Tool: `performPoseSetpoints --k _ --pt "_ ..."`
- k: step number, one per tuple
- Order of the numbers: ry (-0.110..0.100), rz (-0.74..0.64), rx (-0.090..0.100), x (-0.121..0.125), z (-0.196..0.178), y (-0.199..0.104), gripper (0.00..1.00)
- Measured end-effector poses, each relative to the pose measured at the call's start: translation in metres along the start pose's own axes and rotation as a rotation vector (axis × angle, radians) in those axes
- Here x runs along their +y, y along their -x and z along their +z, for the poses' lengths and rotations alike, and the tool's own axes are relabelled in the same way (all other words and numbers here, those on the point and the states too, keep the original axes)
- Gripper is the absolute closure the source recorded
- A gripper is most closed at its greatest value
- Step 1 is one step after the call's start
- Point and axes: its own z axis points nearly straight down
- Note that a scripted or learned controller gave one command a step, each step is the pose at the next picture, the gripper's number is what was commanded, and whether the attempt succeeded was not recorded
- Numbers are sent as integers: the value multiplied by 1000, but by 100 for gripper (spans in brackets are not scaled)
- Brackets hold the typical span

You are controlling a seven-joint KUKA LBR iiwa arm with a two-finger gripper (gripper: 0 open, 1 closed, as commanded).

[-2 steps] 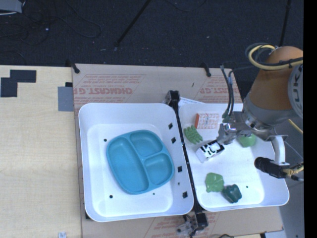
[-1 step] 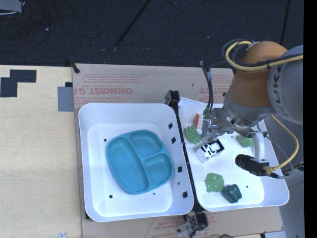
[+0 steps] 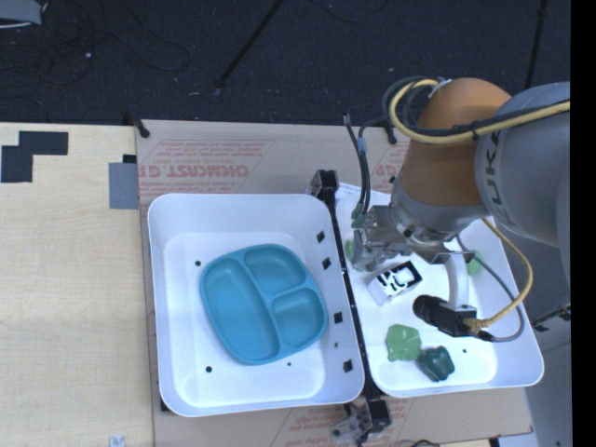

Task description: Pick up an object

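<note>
Covering half the right bin (image 3: 510,369), the arm (image 3: 452,156) looms.

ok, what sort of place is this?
Probably a robotics lab, a bin-picking cell: KUKA arm over the right bin, left bin beside it, wooden bench, loose cables on dark floor.

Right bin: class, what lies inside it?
In the right bin, a light green piece and a dark teal piece lie side by side. The arm covers the far part, hiding whatever lies beneath.
</note>
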Motion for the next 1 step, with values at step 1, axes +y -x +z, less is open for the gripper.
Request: performPoseSetpoints --k 1 --pt "-2 0 -1 0 13 -54 100"
